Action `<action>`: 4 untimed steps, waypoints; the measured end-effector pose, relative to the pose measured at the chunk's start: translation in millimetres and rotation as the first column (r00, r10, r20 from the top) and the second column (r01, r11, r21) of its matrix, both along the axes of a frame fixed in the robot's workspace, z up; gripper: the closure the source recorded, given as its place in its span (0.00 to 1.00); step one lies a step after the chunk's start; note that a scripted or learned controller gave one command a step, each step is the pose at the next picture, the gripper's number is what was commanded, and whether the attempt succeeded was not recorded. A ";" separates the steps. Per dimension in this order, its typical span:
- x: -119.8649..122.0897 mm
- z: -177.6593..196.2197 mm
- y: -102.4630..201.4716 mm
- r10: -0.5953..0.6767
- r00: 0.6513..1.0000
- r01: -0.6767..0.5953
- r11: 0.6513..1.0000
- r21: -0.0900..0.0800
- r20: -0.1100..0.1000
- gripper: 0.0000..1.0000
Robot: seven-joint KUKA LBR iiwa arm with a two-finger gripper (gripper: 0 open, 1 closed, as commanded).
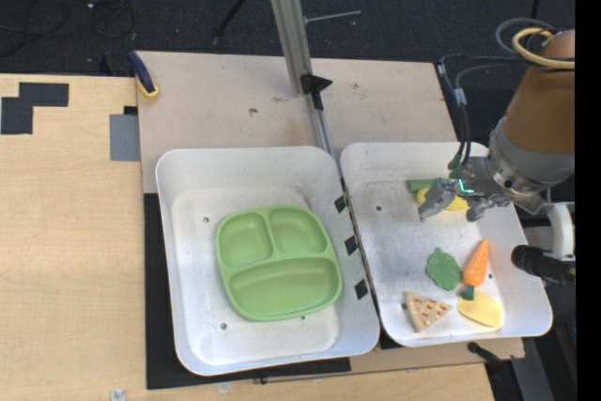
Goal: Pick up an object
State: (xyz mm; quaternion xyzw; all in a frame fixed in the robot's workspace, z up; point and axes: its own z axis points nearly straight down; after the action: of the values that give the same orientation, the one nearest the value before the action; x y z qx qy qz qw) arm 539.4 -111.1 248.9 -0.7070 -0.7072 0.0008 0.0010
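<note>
Pale tabletop (pixel 235 99), two white bins side by side. Fingers (pixel 454 205) hang spread apart, nothing between them, over the right bin (pixel 385 230), just above a yellow-green toy (pixel 434 192) at its far side. Nearer: green leafy piece (pixel 444 269), carrot (pixel 477 263), pizza slice (pixel 426 310), yellow wedge (pixel 482 310). Green divided plate (pixel 278 262) in left bin (pixel 188 202). Risk: the toy is partly hidden under the fingers; an off-centre close could nudge it away.

I see bare floor across the right bin (pixel 385 230) along its left wall and front-left corner. Toward its front-right corner a green leaf toy (pixel 443 269), carrot (pixel 477 263), pizza slice (pixel 427 310) and yellow wedge (pixel 481 310) crowd together. In the left bin (pixel 188 192) the green divided plate (pixel 278 262) takes the middle, leaving open strips along every wall.
</note>
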 end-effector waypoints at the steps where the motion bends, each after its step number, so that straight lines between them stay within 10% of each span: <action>1: 0.3 0.4 -0.1 0.000 1.000 0.000 1.000 0.000 0.001 0.00; 4: -7.2 -138.0 6.9 -0.001 1.000 0.001 1.000 0.001 -0.005 0.00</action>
State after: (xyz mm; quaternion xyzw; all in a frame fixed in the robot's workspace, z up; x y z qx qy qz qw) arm 532.2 -104.3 111.0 -0.7072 -0.7070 0.0019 0.0032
